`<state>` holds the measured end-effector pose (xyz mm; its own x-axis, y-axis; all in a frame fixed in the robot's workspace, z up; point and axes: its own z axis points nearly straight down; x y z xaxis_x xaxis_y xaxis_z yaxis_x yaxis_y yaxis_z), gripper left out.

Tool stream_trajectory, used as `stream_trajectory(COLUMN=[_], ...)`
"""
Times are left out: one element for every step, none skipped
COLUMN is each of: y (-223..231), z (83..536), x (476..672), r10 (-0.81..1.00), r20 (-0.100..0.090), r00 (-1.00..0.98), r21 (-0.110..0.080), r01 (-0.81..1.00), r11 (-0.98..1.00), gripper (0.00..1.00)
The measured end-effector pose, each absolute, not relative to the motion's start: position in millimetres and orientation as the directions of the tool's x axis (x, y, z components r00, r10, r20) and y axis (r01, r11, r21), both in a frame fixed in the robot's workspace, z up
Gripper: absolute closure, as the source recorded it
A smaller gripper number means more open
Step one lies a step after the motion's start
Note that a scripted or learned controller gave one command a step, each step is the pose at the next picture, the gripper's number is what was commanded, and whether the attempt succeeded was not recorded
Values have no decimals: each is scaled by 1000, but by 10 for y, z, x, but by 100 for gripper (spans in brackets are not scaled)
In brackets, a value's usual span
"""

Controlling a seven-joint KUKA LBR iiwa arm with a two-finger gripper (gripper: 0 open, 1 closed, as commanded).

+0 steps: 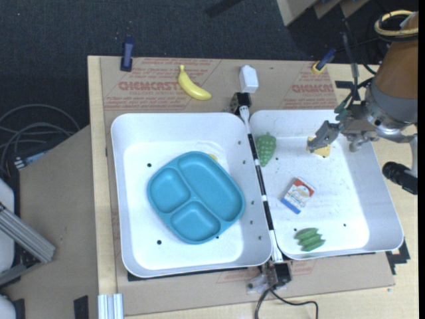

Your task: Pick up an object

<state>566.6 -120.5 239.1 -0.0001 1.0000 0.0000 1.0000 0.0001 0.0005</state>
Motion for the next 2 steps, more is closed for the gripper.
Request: stream_trajectory(y=[-945,-974], z=[1514,842], x=[5714,5534], r10=[1000,1000], r20=[1,1], r00=[0,1], r21=[-3,-2], r01=[1000,1000], r11=[0,-1], gripper=[0,0])
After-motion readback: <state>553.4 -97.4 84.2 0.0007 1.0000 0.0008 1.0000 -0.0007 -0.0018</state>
